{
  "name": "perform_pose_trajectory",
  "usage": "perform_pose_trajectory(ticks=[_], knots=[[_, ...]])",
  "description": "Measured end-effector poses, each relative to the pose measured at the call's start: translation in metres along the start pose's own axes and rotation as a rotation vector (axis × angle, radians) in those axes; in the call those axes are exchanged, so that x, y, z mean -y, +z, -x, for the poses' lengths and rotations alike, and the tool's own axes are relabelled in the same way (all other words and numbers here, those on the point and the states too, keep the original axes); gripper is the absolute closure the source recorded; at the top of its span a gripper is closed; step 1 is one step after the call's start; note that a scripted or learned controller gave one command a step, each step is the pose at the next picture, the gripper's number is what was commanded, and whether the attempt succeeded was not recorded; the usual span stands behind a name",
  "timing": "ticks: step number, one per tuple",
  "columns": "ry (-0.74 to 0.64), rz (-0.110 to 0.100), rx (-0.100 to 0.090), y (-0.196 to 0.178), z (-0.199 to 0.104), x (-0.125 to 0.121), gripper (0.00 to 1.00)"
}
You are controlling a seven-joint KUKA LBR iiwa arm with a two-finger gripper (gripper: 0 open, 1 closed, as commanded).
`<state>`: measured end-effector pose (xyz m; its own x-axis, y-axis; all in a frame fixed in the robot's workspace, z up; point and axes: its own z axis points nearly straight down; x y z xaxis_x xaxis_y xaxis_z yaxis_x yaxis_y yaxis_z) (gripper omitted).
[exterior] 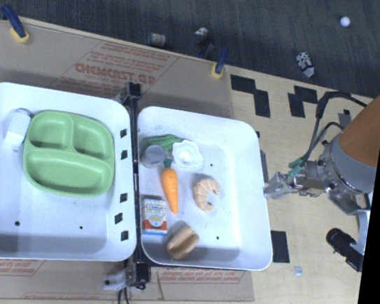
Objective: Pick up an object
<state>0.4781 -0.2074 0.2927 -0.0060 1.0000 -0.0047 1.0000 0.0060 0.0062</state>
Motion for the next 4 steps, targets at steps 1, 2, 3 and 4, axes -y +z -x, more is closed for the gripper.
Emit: perform_pose_trajectory(ticks=[1,2,3,4], knots=[[0.0,-0.011,-0.007,0.139,-0.046,0.003,1.0],[-0.001,-0.01,-0.005,0.138,-0.045,0.003,0.0],[-0.002,-0.01,-0.006,0.201,-0.074,0.003,0.0],[-0.007,-0.01,-0.005,0.191,-0.074,0.002,1.0]])
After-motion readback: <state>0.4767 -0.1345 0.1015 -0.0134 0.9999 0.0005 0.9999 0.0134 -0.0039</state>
